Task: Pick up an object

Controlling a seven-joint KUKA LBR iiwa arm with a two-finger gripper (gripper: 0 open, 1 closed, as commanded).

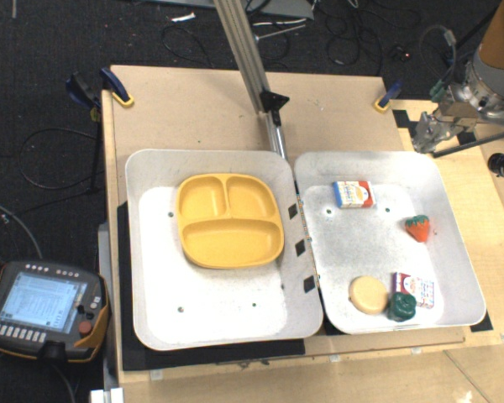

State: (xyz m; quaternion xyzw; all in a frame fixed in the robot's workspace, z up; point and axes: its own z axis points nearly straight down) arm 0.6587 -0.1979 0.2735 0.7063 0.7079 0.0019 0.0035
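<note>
Objects for picking lie in the right bin (454,225), five in all: one small blue-and-white carton (353,194) near the far edge, one red strawberry toy (418,227) toward the right side, one pale round disc (369,295) near the front, one green lump (401,307) just beside the disc, and one second small carton (420,290) touching the green lump on its right. The left bin (151,309) holds a single yellow divided plate (230,219) with three compartments, set toward its far half. Both bins sit side by side on the tan tabletop (193,107).

At the upper right, the gripper (427,137) hangs over the tabletop beyond the right bin's far right corner, outside the bin. Whether its fingers are spread or pressed together cannot be told; that part is dark and small against the cables. Nothing can be seen between them.

All five objects lie well apart from the gripper, lower in the view and to its left. The strawberry toy and the far carton are the nearest to it; the disc, green lump and second carton at the front of the bin are the farthest.

One handheld control pendant (42,309) with a lit screen rests on the dark floor at lower left. One metal pole (248,49) slants down to the tabletop's far middle.
</note>
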